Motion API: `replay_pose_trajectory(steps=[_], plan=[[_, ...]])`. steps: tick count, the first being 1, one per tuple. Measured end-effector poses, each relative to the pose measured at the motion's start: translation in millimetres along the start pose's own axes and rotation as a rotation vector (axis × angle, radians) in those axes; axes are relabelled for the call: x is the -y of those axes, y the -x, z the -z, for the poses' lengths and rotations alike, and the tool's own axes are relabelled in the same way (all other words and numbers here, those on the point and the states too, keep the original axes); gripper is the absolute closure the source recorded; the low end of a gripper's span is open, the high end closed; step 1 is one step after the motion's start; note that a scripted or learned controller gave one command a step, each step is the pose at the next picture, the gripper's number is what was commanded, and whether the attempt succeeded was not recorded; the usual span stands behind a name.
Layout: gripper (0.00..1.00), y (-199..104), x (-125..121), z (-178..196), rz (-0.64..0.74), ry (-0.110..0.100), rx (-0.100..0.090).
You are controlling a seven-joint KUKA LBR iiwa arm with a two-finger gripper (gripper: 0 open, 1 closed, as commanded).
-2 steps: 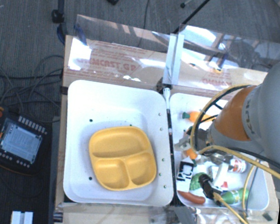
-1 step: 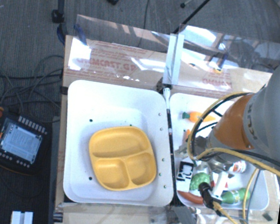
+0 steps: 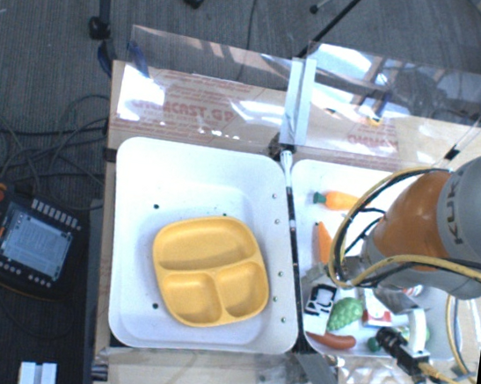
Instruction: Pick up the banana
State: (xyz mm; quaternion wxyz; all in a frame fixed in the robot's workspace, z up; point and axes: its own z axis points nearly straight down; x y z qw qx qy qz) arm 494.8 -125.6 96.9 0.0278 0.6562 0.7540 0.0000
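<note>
Dark end effector (image 3: 342, 276) hangs low over the right bin's (image 3: 314, 172) middle, presumably reaching among the toys; how far open it is cannot be told. The banana is likely hidden beneath the arm (image 3: 431, 227), near the bin's centre; its exact place cannot be told.

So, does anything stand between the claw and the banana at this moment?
Cannot tell. The arm covers much of the right bin and hides what lies beneath it. Around its edge lie a carrot, a green toy and a red sausage, crowded close together.
</note>
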Motion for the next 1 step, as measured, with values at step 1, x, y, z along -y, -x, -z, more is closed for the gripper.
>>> replay_pose_trajectory(steps=[1], plan=[[1.00,-7.1,0.3,7.8,0.010,-0.010,-0.013]])
